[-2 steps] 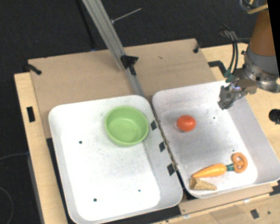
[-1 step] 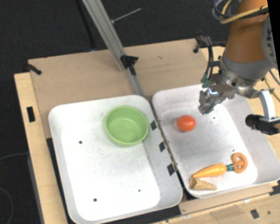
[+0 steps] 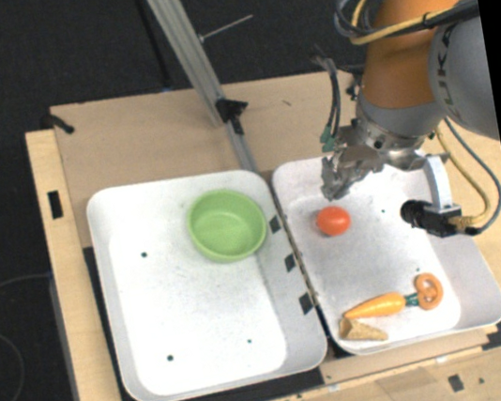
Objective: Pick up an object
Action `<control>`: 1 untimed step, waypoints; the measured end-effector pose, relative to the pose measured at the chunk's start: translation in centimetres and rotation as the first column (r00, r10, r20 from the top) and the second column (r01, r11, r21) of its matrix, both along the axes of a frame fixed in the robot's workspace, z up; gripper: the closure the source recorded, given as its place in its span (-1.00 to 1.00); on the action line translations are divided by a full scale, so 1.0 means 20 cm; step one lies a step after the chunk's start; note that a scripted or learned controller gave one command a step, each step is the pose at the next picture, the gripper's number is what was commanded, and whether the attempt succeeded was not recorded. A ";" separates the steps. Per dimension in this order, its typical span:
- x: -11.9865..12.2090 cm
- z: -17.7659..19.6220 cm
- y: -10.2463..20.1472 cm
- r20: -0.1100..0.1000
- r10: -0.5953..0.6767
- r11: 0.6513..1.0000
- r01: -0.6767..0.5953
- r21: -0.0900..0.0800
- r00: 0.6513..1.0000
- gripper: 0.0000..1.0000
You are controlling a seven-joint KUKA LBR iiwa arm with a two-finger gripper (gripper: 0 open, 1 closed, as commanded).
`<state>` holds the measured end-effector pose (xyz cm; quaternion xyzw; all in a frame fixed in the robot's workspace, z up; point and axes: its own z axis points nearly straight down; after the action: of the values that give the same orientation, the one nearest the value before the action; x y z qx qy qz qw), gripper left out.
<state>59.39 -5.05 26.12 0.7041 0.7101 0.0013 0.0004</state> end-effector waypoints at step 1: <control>0.07 -0.05 0.25 -0.001 -0.002 1.000 0.002 -0.001 1.000 1.00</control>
<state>60.88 -0.07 25.06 0.7047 0.7095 0.0006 0.0007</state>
